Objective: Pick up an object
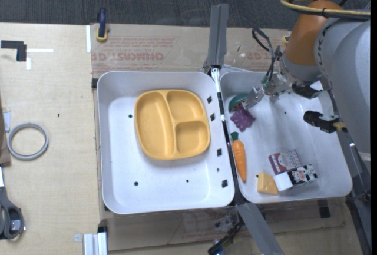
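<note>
Hand (250, 100) hung low in the right bin (336, 189) over the purple toy (242, 119); I couldn't tell its opening, nothing lifted yet

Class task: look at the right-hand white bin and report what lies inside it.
Inside the right bin: purple object, carrot, yellow wedge, small cartons, with the gripper reaching in. The arm covers its far right corner.

Both white bins (118, 148) look like smooth, slightly glossy plastic. The yellow divided plate (172, 124) has a matt plastic sheen. The carrot (238, 156) and cheese wedge (267, 184) look like smooth toy plastic. The milk carton (293, 170) seems printed card. The bench (53, 100) is pale, matt wood; the tape roll (27, 141) is dull grey.
</note>
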{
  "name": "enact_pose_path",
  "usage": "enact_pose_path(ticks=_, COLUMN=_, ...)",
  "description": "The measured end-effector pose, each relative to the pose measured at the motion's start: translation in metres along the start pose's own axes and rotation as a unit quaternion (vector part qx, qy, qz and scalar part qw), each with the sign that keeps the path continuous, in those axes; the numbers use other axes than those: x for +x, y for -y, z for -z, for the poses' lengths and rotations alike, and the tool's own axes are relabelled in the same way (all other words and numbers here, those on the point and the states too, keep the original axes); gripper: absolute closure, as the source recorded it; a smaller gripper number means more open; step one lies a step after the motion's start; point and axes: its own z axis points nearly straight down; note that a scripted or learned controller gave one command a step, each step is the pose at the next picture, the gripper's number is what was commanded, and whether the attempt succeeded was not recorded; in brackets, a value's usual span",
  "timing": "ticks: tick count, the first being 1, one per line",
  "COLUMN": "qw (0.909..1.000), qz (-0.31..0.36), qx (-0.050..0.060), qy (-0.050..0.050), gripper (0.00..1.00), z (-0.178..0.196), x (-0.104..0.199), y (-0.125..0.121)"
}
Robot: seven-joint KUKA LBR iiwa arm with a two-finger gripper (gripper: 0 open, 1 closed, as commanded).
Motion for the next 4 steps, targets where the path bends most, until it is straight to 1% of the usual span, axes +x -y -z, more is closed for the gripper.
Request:
enact_pose_path(ticks=1, qw=0.9481, qz=-0.317, qx=0.018, qy=-0.004, gripper=0.0, z=-0.005, x=0.011, y=0.01)
enact_pose_path(ticks=2, qw=0.8358, qz=-0.548, qx=0.026, qy=-0.001, gripper=0.0, z=-0.004, x=0.03, y=0.004)
enact_pose_path(ticks=3, qw=0.7031, qz=-0.711, qx=0.007, qy=0.002, gripper=0.0, z=0.001, x=0.031, y=0.016)
enact_pose_path(ticks=4, qw=0.6811, qz=-0.732, qx=0.003, qy=0.0, gripper=0.0, z=0.108, x=-0.036, y=0.066)
